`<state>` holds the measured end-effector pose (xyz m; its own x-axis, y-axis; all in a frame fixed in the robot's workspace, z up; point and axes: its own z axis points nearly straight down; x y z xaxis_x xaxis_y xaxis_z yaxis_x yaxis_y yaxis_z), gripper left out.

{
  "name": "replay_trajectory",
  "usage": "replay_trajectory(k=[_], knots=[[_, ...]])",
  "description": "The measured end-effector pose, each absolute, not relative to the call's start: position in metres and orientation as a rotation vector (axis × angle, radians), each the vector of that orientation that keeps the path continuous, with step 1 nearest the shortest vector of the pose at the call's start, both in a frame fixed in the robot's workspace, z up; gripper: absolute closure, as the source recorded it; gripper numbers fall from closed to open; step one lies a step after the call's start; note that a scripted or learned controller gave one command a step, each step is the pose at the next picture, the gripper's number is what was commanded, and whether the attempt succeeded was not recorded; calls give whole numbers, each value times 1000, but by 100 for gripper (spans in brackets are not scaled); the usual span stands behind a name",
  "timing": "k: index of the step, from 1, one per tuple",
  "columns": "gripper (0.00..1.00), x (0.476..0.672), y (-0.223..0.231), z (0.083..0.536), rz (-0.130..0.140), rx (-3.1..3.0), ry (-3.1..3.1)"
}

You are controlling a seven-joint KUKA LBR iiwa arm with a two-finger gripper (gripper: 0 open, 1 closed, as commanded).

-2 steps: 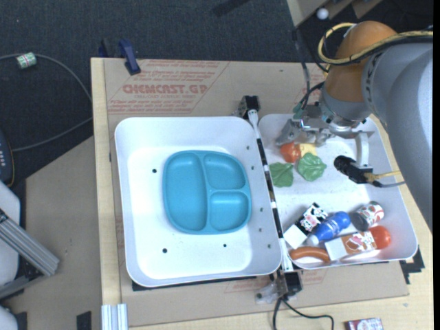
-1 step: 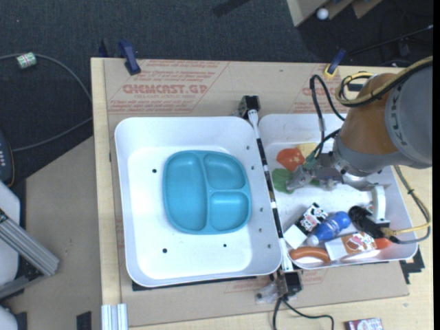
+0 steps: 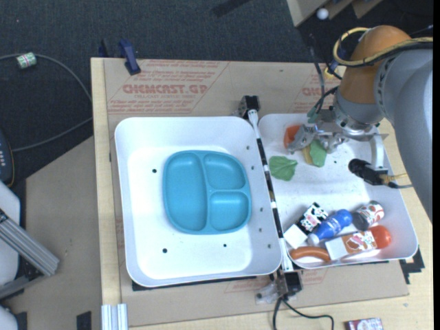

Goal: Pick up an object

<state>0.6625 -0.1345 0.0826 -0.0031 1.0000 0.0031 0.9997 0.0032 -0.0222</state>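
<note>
My gripper (image 3: 313,140) is low over the far end of the right bin (image 3: 405,220). An orange-red piece (image 3: 293,135) lies just to its left. A small green piece (image 3: 317,155) sits right beneath and in front of it. A green leaf-shaped item (image 3: 282,167) rests a little nearer, by the bin's left wall. The gripper's body hides whether anything is between its tips.
The left bin (image 3: 137,184) holds a blue divided plate (image 3: 205,190). At the near end of the right bin lie a black-and-white carton (image 3: 313,218), a blue bottle (image 3: 335,224), a red-and-white can (image 3: 371,214), a red packet (image 3: 364,240) and a sausage (image 3: 309,255).
</note>
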Motion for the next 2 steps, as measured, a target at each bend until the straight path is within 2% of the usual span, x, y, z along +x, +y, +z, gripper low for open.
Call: replay_trajectory(k=[1,2], knots=[[0,666,-96,84,2,-2219,-2220],[0,666,-94,85,2,-2220,-2222]])
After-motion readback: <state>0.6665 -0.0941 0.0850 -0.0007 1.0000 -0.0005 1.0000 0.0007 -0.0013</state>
